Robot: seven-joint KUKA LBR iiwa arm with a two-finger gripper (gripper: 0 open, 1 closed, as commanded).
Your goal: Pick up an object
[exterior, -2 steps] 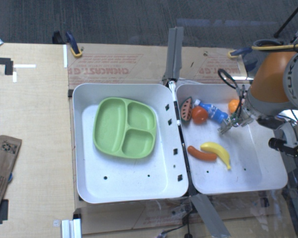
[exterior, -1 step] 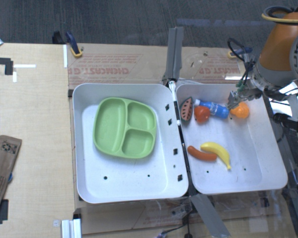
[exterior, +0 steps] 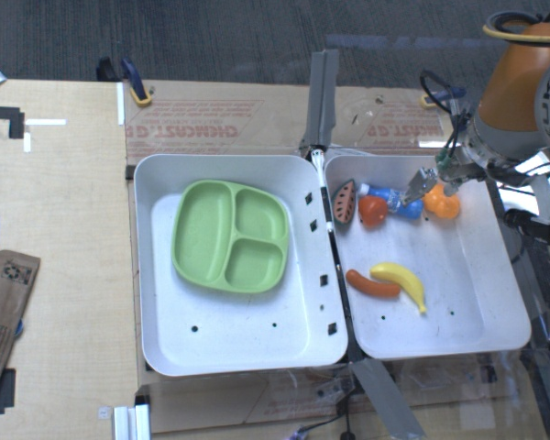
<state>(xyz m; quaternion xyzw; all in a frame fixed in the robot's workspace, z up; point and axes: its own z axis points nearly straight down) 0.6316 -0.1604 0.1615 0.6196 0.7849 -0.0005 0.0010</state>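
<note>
Banana (exterior: 402,280) and red sausage (exterior: 373,285) lie nearest, low in right bin (exterior: 495,282). Gripper (exterior: 428,183) sits at bin's far side, just beside orange fruit (exterior: 443,204), maybe touching; finger spread: cannot tell. Blue item (exterior: 391,200), tomato (exterior: 372,210), watermelon slice (exterior: 345,202) line up leftward. Green plate (exterior: 230,236) in left bin (exterior: 165,328).

1. The arm (exterior: 518,81) is running off the right and top edges, so you are seeing just its orange band and wrist.
2. The gripper (exterior: 431,183) is too small and blurred for you to read.
3. The blue object (exterior: 387,196) is lying partly hidden behind the tomato (exterior: 372,210); its identity is escaping you.
4. The brown paper bag (exterior: 2,314) is being cut off at the left edge.
</note>
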